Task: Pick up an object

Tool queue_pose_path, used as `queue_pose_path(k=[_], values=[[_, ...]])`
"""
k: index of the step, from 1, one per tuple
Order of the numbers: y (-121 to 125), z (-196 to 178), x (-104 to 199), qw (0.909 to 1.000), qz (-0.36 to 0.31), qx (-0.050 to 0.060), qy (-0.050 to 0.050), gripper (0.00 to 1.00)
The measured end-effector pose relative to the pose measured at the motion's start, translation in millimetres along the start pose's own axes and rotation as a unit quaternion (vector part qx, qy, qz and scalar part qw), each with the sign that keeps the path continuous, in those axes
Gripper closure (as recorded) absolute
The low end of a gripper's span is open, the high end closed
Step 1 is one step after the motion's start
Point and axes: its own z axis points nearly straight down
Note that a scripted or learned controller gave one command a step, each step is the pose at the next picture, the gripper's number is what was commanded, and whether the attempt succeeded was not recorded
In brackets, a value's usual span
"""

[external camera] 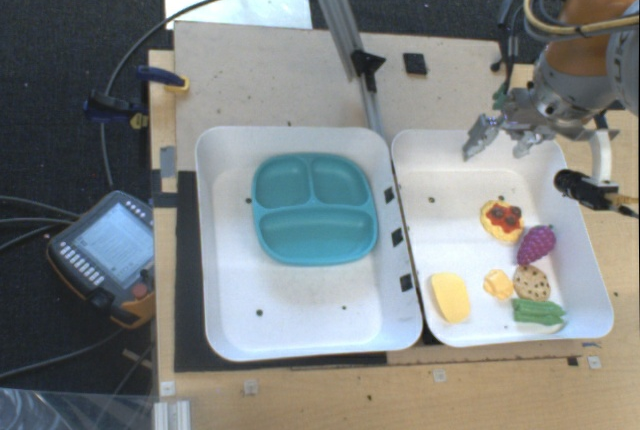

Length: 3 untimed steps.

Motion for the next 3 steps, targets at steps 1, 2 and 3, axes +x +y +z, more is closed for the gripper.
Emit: queue_pose_path(k=[1, 2, 3], values=[[2, -9, 0, 1.0, -0.001, -0.006, -0.001, 0.0], [-5, 39, 6, 1.0, 0.0, -0.005, 0.0, 0.0], [-4, 81, 10, 1.0, -0.001, -0.005, -0.001, 0.0]])
